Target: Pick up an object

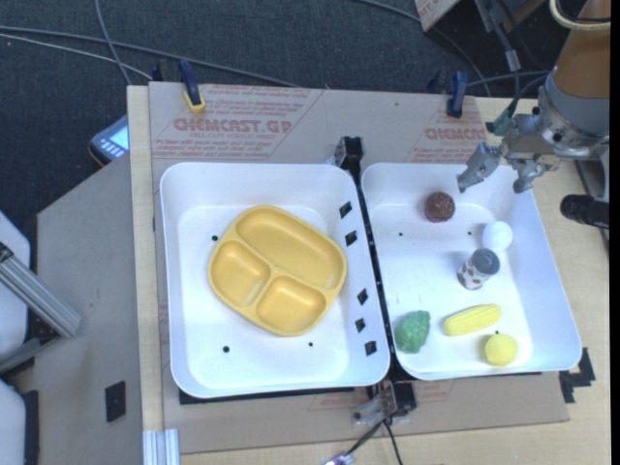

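Bench (291,114) mid-frame carries 2 white bins side by side. Left bin (184,356) holds 1 yellow 3-compartment plate (278,269), lying flat at its centre. Right bin (552,289) holds 6 small items: maroon ball (440,206) upper middle, white ball (498,234) to its lower right, grey-topped small jar (478,267) just below that, corn cob (472,319) lower centre, green broccoli (414,330) lower left, yellow lemon (501,349) lower right. Arm enters upper right; pincer (500,170) hovers over the right bin's upper edge, fingers spread, pinching nothing, just upper right of the maroon ball.
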`<state>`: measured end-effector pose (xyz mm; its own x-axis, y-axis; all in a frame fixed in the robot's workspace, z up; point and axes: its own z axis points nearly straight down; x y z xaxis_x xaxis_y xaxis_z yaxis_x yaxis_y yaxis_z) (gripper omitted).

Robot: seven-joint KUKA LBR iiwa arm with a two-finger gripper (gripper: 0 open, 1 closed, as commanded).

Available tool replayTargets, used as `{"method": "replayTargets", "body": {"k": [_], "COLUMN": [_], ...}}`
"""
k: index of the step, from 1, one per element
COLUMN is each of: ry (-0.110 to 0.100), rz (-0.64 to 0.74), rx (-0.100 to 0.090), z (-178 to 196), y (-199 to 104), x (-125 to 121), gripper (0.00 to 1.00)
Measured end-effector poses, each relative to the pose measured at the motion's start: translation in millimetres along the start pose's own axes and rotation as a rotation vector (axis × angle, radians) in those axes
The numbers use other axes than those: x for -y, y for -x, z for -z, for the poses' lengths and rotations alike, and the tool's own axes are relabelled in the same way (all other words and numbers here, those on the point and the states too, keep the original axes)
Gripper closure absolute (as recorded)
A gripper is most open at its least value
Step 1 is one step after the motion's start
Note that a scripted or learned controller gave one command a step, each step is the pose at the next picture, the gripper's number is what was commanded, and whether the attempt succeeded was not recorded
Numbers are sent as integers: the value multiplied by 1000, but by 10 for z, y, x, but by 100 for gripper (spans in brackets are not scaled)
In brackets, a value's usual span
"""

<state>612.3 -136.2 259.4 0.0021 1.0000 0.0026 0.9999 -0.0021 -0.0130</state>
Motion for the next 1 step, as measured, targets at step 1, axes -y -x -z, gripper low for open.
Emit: {"method": "replayTargets", "body": {"k": [1], "ry": [12], "rz": [3], "rx": [2], "z": [70], "y": [-3], "x": [-21], "gripper": [0]}}
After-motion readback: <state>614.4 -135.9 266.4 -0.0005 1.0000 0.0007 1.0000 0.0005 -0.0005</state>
